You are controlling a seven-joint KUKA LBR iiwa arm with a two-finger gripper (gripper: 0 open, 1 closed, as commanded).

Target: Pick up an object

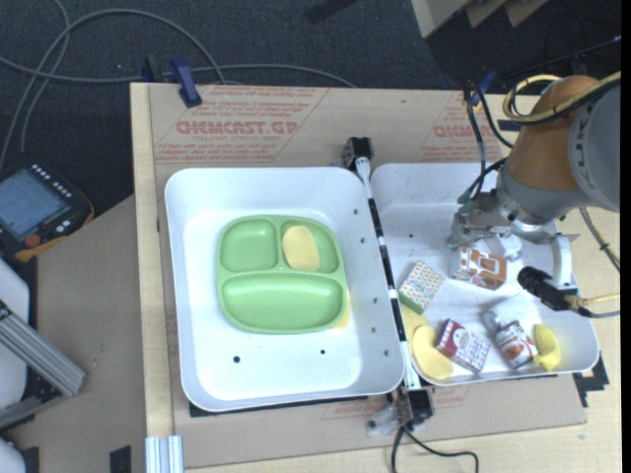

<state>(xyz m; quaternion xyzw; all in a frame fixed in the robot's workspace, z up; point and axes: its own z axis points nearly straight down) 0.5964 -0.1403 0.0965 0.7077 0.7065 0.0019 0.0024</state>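
From the fixed camera above the bench, my gripper (480, 227) hangs low inside the right bin (434, 187), toward its 1 o'clock corner. My grey arm with its orange band (552, 131) comes in from 3 o'clock. The wrist covers my fingers, so I cannot tell how they stand, nor whether anything sits between them.

Just at my 6 o'clock lies an orange-and-white carton (481, 265), touching or nearly touching my tip; I cannot tell which. At its 8 o'clock, near the bin's left wall, rests a small green-checked box (422, 284), tilted. Toward the bin's 6 o'clock edge a red-and-white packet (461, 345) overlaps a yellow round piece (428, 354). At the packet's 3 o'clock sits a small red-labelled can (512, 343) on its side, and a yellow lemon-like item (547, 347) lies just beside the can at 3 o'clock.

The left bin (197, 274) holds a green divided tray (281, 299) near its centre. A pale yellow oval (302, 247) sits in the tray's upper right compartment, at about 1 o'clock on the tray. Both bins stand side by side on a brown board (246, 121), with a blue clamp (184, 80) at the board's 11 o'clock corner.
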